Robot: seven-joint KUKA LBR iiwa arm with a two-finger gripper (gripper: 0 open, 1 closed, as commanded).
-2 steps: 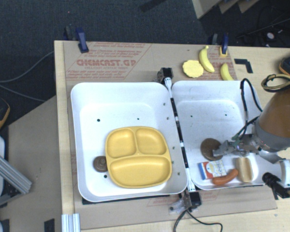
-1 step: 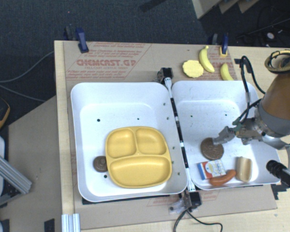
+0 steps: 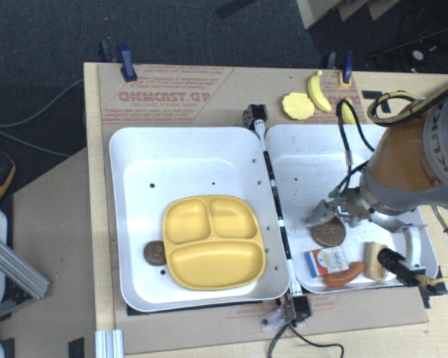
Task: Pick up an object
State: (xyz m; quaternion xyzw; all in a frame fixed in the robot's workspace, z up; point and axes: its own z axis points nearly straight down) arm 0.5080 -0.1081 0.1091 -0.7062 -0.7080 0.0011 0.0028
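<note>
In the right bin [image 3: 306, 151], my gripper [image 3: 327, 215] hangs low with its fingers spread open, just above a brown round cookie-like disc [image 3: 329, 234]. Nothing sits between the fingers. In front of the disc lie a small red, white and blue packet [image 3: 328, 260], an orange-red sausage [image 3: 344, 276] and a tan bread-like piece [image 3: 373, 261]. The left bin [image 3: 179, 151] holds a yellow divided plate [image 3: 211, 240] and a second brown disc [image 3: 155, 253] at the plate's left edge.
A yellow banana [image 3: 319, 92] and a yellow round piece [image 3: 299, 106] lie on the bench behind the right bin. Black cables [image 3: 345, 136] loop near the arm. Blue clamps [image 3: 125, 60] grip the bench's far edge.
</note>
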